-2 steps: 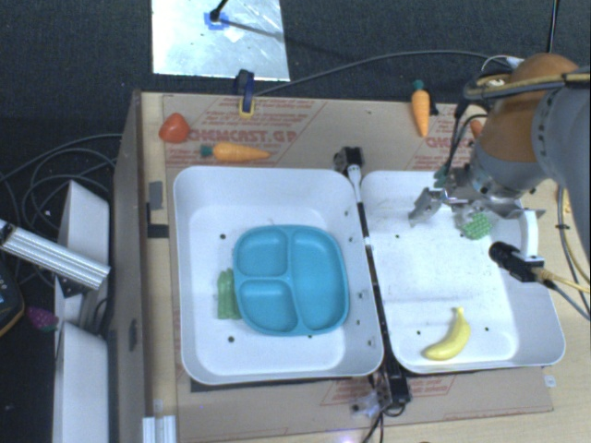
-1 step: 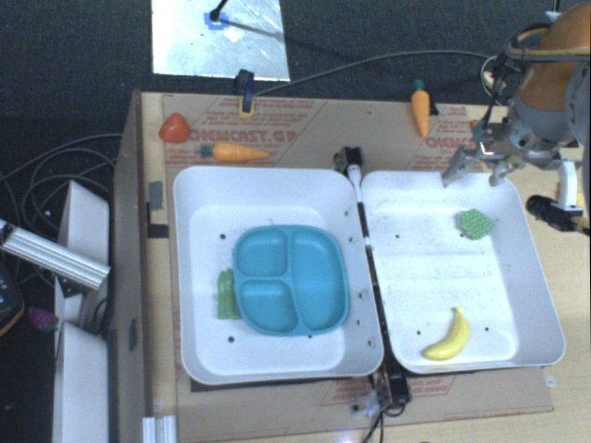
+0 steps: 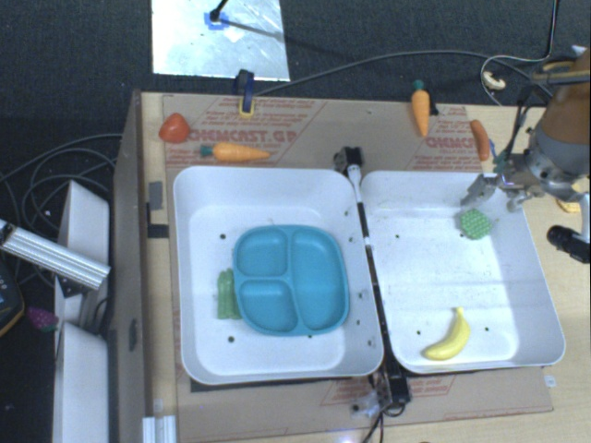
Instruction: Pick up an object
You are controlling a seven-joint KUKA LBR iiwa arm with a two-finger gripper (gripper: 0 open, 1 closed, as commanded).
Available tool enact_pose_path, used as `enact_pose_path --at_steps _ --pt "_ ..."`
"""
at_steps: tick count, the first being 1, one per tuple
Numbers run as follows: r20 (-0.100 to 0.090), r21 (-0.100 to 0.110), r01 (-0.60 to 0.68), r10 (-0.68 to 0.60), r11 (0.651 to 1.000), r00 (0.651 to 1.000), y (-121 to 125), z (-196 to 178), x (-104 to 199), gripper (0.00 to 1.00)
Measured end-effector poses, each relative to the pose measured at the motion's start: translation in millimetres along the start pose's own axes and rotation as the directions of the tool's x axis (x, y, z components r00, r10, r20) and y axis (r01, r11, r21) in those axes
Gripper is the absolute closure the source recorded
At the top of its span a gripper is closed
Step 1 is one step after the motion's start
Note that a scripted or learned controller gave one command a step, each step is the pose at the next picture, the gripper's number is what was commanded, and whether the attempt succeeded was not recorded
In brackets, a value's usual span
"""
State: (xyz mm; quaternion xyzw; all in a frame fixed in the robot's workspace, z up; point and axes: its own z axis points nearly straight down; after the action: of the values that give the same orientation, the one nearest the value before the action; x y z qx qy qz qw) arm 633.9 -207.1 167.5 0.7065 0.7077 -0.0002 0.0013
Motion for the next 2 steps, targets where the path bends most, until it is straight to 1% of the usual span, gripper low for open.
enact_pose_path --at_steps 1,2 --pt "0.0 0.0 0.003 -0.003 1.0 1.0 23 41 1 0.0" --pt "0.0 -0.001 0.002 -0.002 1.0 1.0 11 36 11 0.0"
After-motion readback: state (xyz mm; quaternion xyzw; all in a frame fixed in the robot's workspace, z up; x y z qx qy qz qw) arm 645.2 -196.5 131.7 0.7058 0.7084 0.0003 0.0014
